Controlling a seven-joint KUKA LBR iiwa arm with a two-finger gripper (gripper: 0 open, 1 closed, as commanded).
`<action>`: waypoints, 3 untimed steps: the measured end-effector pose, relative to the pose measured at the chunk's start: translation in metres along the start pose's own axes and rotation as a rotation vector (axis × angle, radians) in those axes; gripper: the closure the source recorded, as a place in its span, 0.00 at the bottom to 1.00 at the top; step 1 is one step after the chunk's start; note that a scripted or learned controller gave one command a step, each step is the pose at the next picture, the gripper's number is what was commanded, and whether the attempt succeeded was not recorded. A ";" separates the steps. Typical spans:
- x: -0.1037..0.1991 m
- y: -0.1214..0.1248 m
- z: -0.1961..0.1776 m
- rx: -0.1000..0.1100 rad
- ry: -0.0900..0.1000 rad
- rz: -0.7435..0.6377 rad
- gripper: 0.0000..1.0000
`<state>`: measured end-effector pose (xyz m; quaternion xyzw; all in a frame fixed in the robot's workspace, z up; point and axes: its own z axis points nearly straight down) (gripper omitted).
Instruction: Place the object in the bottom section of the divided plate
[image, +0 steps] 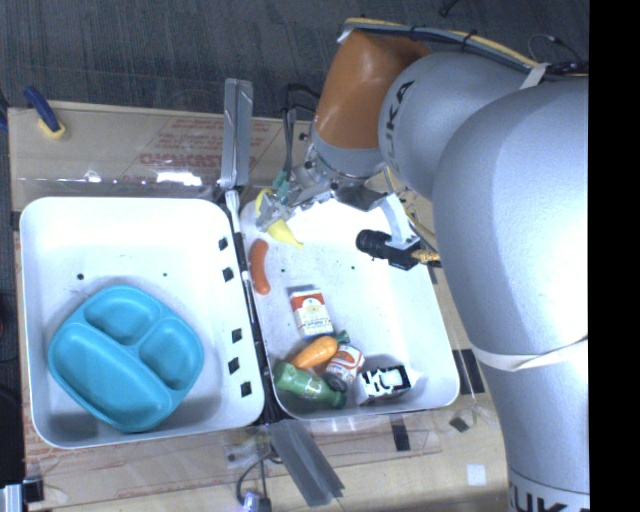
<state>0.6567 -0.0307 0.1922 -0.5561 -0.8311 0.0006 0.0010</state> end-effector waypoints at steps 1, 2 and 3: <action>0.084 -0.018 0.001 0.001 0.000 -0.116 1.00; 0.173 -0.030 -0.004 0.002 0.000 -0.209 1.00; 0.250 -0.067 0.003 0.003 0.000 -0.213 1.00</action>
